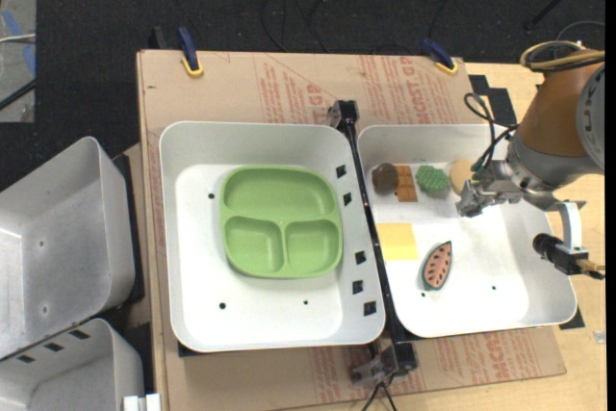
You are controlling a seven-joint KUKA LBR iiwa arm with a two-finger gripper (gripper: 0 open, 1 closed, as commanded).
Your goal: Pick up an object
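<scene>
The right bin [500,303] holds a watermelon slice [436,266], a flat yellow square [397,242], a brown round piece [385,176], an orange-brown block [405,184], a green bumpy piece [432,179] and a pale round item [462,172] near the back wall. My gripper [472,200] is low at the back right of this bin, just right of the green piece and beside the pale item. Whether its fingers hold anything is not visible.
A green divided plate [282,221] lies in the left bin [192,303]. The grey arm with its orange band [563,115] comes in from the right over the bin's rim. Empty white tubs [58,245] stand to the left of the bench.
</scene>
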